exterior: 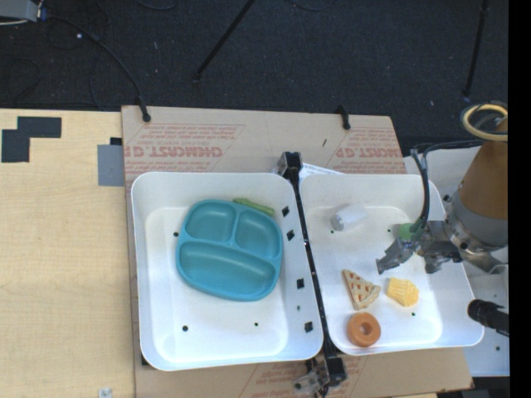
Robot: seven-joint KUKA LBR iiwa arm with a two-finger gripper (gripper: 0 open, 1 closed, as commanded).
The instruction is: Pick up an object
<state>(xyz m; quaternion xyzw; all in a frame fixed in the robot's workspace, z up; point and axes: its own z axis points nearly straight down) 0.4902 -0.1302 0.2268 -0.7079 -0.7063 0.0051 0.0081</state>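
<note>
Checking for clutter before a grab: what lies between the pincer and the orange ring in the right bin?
In the camera view, the waffle wedge lies between the pincer and the orange ring; otherwise just bare white bin floor.

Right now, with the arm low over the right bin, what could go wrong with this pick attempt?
1. The yellow toy, waffle wedge and orange ring lie close together, so the gripper may nudge one while going for another.
2. The gripper hangs near the right bin's far side and seems not to be centred over any piece, so it could shut on nothing.
3. The pale cylinder could roll if bumped.
</note>
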